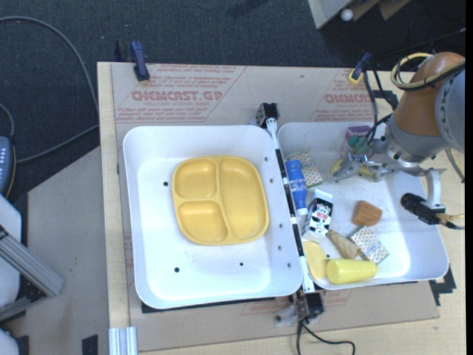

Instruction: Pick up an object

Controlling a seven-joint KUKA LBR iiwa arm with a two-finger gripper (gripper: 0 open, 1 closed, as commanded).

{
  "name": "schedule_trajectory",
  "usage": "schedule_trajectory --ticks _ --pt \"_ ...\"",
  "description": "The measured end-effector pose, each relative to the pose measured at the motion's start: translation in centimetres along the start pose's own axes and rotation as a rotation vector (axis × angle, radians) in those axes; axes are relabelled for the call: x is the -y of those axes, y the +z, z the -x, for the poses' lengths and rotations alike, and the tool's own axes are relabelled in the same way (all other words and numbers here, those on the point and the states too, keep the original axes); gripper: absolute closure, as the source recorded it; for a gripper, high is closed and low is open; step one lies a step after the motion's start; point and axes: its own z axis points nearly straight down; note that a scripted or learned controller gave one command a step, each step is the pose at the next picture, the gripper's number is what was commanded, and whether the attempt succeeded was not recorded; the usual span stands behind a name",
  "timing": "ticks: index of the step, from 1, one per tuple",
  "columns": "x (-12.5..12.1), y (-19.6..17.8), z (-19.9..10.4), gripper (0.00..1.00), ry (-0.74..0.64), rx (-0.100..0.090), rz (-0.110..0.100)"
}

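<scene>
The claw [360, 163] sits low in the right bin [436, 261], at about twelve o'clock of that bin, under the grey arm [421, 124] with its orange band. How wide it stands and whether anything is in it cannot be told: the fingers are lost in a tangle of metal and wire. A small purple-topped item [359, 133] lies just beside it, toward the far wall.

Going by size, the tabletop [222, 95] carries two white bins touching along their middle edge. The left bin [148, 198] holds one thing, a yellow divided tray [220, 199] with three compartments, lying flat near its centre.

The right bin holds the loose objects to pick from. One yellow cylinder [350, 271] lies on its side at six o'clock, touching a pale yellow flat piece [315, 259] at seven. One blue tube [296, 186] runs along the nine o'clock wall. One black-and-white carton [320, 216] sits near the centre. One brown block [366, 214] is at about three o'clock of the centre. One tan stick [341, 242] lies between carton and cylinder. Two patterned packets show: one [370, 244] near five o'clock, one [309, 170] at ten.
</scene>
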Motion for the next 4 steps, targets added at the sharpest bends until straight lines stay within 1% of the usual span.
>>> schedule_trajectory --ticks 1,2,3,4 --pt "-4.0 0.5 -2.5 0.0 0.009 -0.005 -0.032" --pt "-4.5 0.5 -0.6 0.0 0.001 -0.02 -0.044" --pt "3.5 0.1 -0.1 0.0 0.002 0.0 -0.002" --pt "9.7 0.1 0.0 0.0 0.002 -0.001 -0.002"
